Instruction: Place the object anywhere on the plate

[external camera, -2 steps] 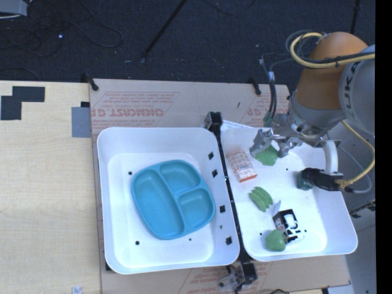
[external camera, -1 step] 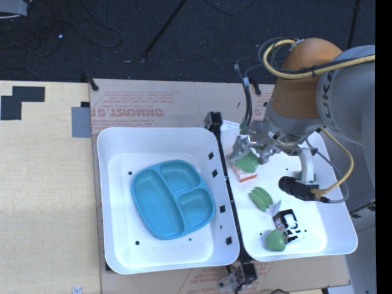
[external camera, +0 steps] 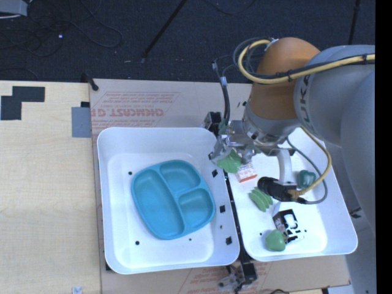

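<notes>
A blue divided plate [external camera: 173, 198] lies in the left white bin [external camera: 116, 225]. My gripper [external camera: 228, 155] hangs over the wall between the two bins, just right of the plate's upper right corner. A small light green object [external camera: 231, 163] sits between the fingertips, and the gripper is shut on it. The orange band and grey wrist hide the upper part of the right bin [external camera: 334, 237].
The right bin holds a white and red card [external camera: 246, 174], a green ridged piece [external camera: 260, 199], a round green item [external camera: 275, 241], a teal item [external camera: 305, 178] and a black and white piece [external camera: 288, 221]. A cable loops over that bin.
</notes>
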Available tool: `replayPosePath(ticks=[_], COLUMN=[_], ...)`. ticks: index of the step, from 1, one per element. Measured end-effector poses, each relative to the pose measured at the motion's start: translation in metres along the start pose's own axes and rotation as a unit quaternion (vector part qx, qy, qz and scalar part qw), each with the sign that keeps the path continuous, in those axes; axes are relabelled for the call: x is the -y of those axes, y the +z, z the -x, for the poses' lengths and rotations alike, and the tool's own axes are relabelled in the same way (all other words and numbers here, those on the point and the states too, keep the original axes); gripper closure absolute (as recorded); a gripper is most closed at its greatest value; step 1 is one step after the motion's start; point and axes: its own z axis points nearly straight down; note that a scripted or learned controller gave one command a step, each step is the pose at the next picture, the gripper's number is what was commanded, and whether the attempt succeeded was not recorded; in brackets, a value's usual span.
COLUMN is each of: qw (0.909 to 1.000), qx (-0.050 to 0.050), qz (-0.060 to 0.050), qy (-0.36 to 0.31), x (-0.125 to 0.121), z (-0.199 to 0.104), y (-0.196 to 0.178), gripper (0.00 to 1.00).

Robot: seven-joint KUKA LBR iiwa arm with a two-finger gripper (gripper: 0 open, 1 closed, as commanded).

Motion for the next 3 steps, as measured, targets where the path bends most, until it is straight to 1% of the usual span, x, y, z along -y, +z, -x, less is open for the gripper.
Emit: replayPosePath(ticks=[1,2,3], qw=[1.0,1.0,1.0], qx=[0.001,0.001,0.001], qz=[0.001,0.001,0.0], qy=[0.0,0.0,0.001], x=[0.007,0.014,0.014], z=[-0.06,-0.106,-0.105], y=[-0.008,-0.017,-0.016], gripper=[1.0,1.0,0.0])
